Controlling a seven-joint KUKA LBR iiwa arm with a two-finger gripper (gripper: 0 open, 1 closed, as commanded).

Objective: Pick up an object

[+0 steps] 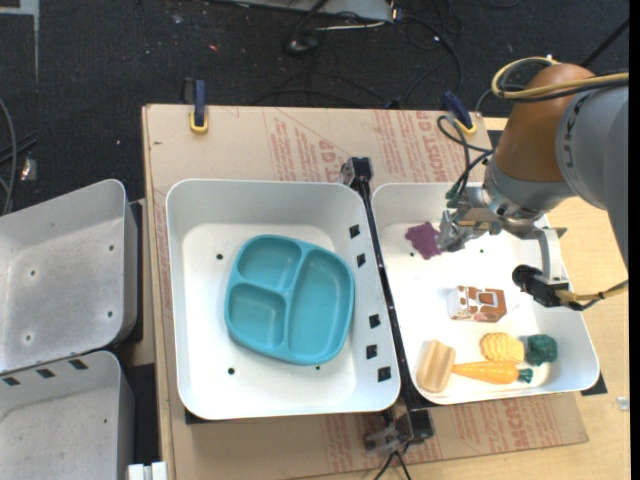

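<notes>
Right bin (400,208): tool (447,236) beside purple piece (424,238)

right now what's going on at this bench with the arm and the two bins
A grey KUKA arm with an orange band reaches in from the right, its gripper low over the right bin, right beside a small purple object. Whether it grips that object cannot be told. Further along that bin lie a brown and white block, a beige piece, a carrot, a yellow ridged piece and a dark green piece. The left bin holds a teal divided plate.
</notes>
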